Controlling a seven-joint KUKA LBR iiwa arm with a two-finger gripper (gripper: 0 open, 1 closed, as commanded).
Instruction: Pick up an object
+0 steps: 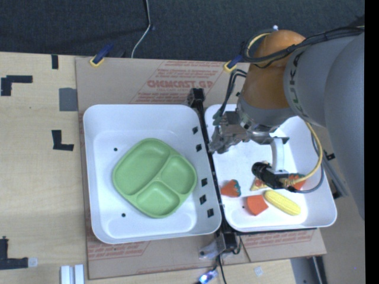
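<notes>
Camera view: gripper point(220, 139) hangs low at the right bin's point(323, 218) left wall, can't tell how the jaws stand. Targets sit apart near the front — yellow corn point(283, 202), orange pieces point(256, 205). Risk, imo: jaws clip the wall or close on nothing, since the pieces are small and bunched.

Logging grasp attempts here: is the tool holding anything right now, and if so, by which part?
Cannot be told. The tool sits over the right bin, with no item seen in it.
</notes>
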